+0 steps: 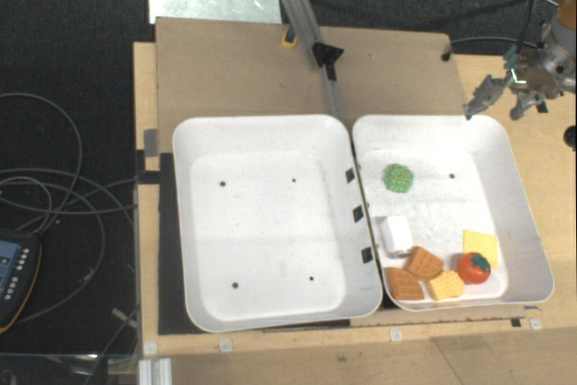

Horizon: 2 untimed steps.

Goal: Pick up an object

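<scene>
A brown board tops the bench, with dark carpet and loose black cables off to the view's left. 2 shallow white bins sit side by side on the board. The left bin has bare walls and floor apart from a few small dark dots. The right bin carries all the objects: a green bumpy ball near its middle, a white block closer to the shared edge, 2 brown waffle-like pieces, a yellow-orange piece, a red tomato with a green top, and a yellow wedge just behind the tomato. These cluster along the bin's near edge. The gripper hangs over the right bin's far right corner, well apart from every object, its 2 fingers spread and holding nothing.
</scene>
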Tool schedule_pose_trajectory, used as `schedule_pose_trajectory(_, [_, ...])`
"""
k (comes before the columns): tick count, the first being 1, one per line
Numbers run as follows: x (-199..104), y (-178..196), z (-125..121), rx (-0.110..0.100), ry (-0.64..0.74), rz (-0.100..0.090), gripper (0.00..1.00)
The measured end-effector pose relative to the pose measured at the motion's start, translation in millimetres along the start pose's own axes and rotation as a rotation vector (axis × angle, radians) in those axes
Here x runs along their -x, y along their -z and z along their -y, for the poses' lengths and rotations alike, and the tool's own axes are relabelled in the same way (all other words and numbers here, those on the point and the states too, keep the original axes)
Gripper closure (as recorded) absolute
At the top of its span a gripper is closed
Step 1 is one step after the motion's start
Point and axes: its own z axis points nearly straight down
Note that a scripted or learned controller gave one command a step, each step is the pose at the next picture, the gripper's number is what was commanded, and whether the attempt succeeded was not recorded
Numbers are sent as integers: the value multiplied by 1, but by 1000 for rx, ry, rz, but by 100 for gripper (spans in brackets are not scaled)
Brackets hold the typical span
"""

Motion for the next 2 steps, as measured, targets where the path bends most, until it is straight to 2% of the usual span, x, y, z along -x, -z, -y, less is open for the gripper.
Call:
schedule_pose_trajectory(1, [0,3,-1,3,2,2,0])
schedule_pose_trajectory(2, [-8,-56,-3,-1,2,0,0])
